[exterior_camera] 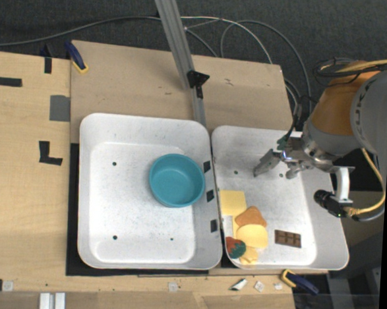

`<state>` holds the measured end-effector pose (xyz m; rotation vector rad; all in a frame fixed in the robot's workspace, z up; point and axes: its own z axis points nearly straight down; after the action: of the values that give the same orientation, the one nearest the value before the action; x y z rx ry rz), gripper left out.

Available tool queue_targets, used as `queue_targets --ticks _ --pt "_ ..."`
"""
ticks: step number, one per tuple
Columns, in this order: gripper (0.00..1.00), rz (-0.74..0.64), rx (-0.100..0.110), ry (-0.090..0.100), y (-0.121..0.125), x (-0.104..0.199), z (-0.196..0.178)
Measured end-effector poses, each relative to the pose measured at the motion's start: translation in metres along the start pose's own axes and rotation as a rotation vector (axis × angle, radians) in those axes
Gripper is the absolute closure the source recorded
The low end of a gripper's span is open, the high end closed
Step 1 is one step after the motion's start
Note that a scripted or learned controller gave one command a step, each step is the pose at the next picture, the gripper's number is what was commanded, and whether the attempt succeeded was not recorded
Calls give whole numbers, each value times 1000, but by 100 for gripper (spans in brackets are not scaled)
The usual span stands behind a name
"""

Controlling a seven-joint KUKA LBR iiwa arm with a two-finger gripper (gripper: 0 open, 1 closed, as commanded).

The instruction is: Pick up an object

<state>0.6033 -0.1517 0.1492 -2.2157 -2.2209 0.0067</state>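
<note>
Overhead, a grey KUKA arm (354, 122) with an orange band reaches in from the right edge of the bench, its two-finger gripper (277, 168) poised over the upper part of the right-hand bin (318, 258). The dark fingers (267, 163) are spread apart with nothing between them, and bare bin floor lies beneath them.

The objects on offer are clustered toward the near left corner of that bin, well apart from the gripper. A pale yellow square block (232, 202) lies beside the bin's left wall. Just below it sits an orange piece (250, 218) touching a yellow piece (254, 237), with a small red and green item (235, 247) against them at the near wall; what these are cannot be told. A small brown chocolate-like bar (287, 239) lies flat to their right, apart from the pile.

A teal bowl (176, 180) stands upright in the left-hand bin (111, 197), toward its right side.
</note>
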Motion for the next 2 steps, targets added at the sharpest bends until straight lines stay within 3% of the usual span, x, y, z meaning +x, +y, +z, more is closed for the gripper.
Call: queue_targets --ticks 1,2 --pt "0 0 1 0 5 9 56" --pt "100 0 -3 0 6 8 42"
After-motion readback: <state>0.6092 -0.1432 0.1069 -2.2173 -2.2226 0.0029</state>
